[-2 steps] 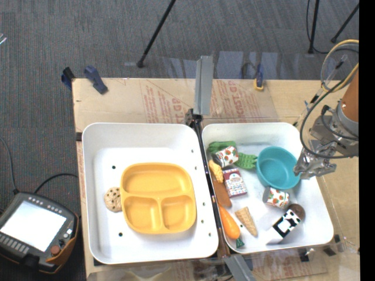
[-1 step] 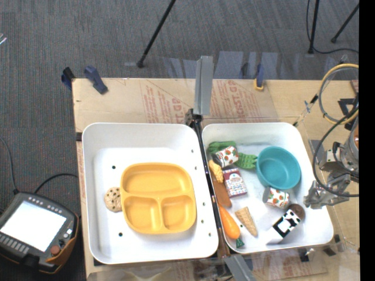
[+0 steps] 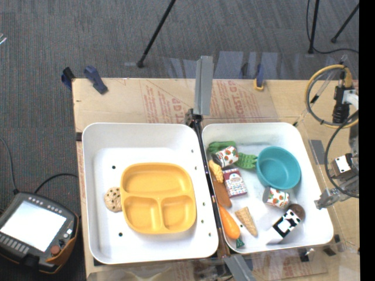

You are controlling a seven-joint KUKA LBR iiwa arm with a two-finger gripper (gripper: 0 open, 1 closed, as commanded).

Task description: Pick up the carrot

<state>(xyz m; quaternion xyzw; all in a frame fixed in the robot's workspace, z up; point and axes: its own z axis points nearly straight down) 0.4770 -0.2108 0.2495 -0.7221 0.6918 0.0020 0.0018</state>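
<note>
Carrot (image 3: 230, 222) smooth orange taper, beside ridged cone (image 3: 247, 220), right bin (image 3: 316, 215)

Yellow tray (image 3: 158, 205) beside cookie (image 3: 112, 199); teal bowl (image 3: 279, 167) apart.

Two bins side by side on the bench (image 3: 146, 101). Left bin (image 3: 96, 139): divided plate (image 3: 158, 198) near its middle, cookie (image 3: 112, 199) touching the plate's left edge. Right bin (image 3: 293, 136): bowl (image 3: 279, 167) toward the right; small cup (image 3: 227, 156) at upper left, on a leafy piece (image 3: 246, 160) that extends toward the bowl. Corn cob (image 3: 216, 171) along the left wall, small carton (image 3: 234, 182) just right of it. Carrot (image 3: 229, 222) in the near left corner, cone (image 3: 247, 220) just beside it on the right. Second cup (image 3: 276, 198) just in front of the bowl; block (image 3: 287, 222) nearer still, toward the near right corner. Tablet (image 3: 35, 227) on the floor, left of the bench.
</note>
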